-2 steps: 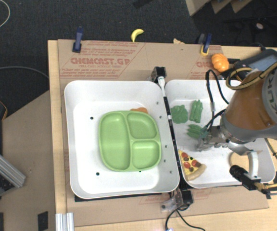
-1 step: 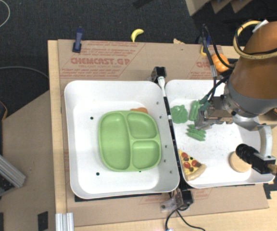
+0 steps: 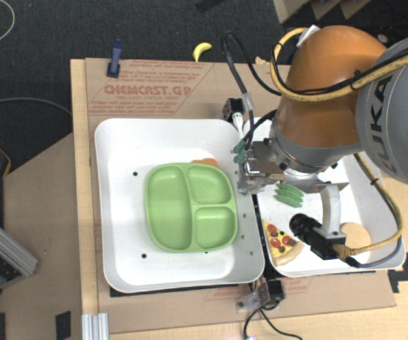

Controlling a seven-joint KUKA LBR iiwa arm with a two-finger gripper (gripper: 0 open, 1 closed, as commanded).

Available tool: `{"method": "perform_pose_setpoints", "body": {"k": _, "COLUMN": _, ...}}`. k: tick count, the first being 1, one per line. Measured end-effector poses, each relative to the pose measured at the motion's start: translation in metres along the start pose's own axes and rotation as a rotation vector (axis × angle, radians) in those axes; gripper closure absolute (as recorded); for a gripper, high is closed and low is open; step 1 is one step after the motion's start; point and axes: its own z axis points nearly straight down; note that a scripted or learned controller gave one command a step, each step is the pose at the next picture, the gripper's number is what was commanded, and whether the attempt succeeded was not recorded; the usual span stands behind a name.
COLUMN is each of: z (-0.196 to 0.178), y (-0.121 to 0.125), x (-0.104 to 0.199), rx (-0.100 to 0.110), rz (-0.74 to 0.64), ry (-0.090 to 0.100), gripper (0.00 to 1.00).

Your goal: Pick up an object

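Note:
In the left bin (image 3: 115,190) lies a green divided plate (image 3: 190,207), with a small orange piece (image 3: 205,162) just behind its far edge. The right bin (image 3: 382,202) holds a toy pizza slice (image 3: 280,244) at the front left, a green ridged piece (image 3: 287,193) in the middle and a tan round piece (image 3: 357,234) towards the front right. My gripper (image 3: 248,174) hangs low at the wall between the two bins, left of the green ridged piece and right of the plate's far corner. The arm's bulk hides the back of the right bin.
The bins rest on a cardboard sheet (image 3: 154,91). A blue clip (image 3: 114,60) sits at its far left edge, and a small yellow object (image 3: 202,49) lies just beyond the far edge. Cables run above the gripper near the bins' back corner.

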Motion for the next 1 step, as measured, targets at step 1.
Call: {"method": "perform_pose_setpoints", "body": {"k": 1, "z": -0.1586, "y": 0.0021, "x": -0.0019, "rx": -0.018, "rz": 0.01, "ry": 0.001, "gripper": 1.0}}
